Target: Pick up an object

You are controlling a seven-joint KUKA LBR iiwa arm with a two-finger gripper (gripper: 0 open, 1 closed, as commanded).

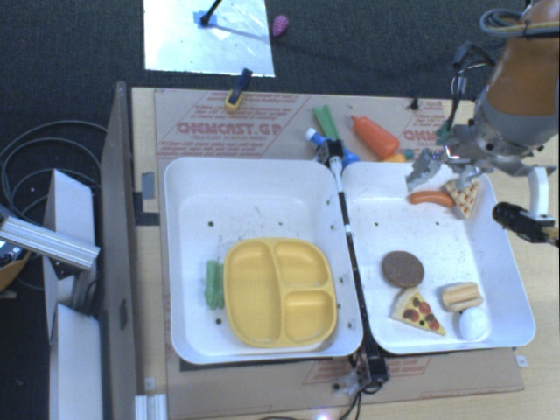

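My gripper (pixel 444 171) hangs over the far end of the right bin (pixel 507 261), its grey fingers (pixel 421 167) spread open with nothing between them. Just below it lie an orange-red sausage (pixel 430 199) and a waffle-patterned wedge (pixel 464 196). Nearer the front of the same bin are a brown round patty (pixel 402 269), a pizza slice (pixel 418 311), a small bread roll (pixel 461 297) and a white egg (pixel 473 324). The grey arm with its orange band (pixel 525 68) comes in from the upper right.
The left bin (pixel 188 234) holds a yellow divided plate (pixel 280 291) and a green piece (pixel 213 284) beside it. Behind the bins on the cardboard lie a carrot (pixel 376 136), a green item (pixel 325 121) and a blue-and-white item (pixel 322 138). A yellow-and-blue object (pixel 236 92) lies further left.
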